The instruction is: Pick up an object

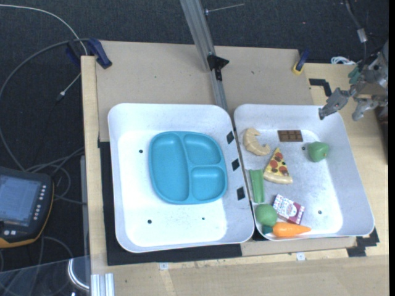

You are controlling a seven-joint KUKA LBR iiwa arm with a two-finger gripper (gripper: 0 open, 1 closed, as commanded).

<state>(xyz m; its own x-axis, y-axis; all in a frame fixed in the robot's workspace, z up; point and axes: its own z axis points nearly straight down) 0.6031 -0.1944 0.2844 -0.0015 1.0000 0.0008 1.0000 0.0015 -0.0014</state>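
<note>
The toys lie in the right bin (352, 184): a pizza slice (278, 167), a chocolate bar (290, 135), a green pepper (317, 151), a croissant (253, 141), a carrot (291, 230) and a small pink box (288, 209). The gripper (347, 105) hangs over the bin's far right corner, spread apart, pinching nothing. A blue plate (187, 166) sits in the left bin (129, 165).

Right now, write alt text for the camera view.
Two white bins sit side by side: the left bin holds a blue divided plate, the right bin holds toy foods including a pizza slice and carrot. The end effector hovers at its upper right corner.
</note>
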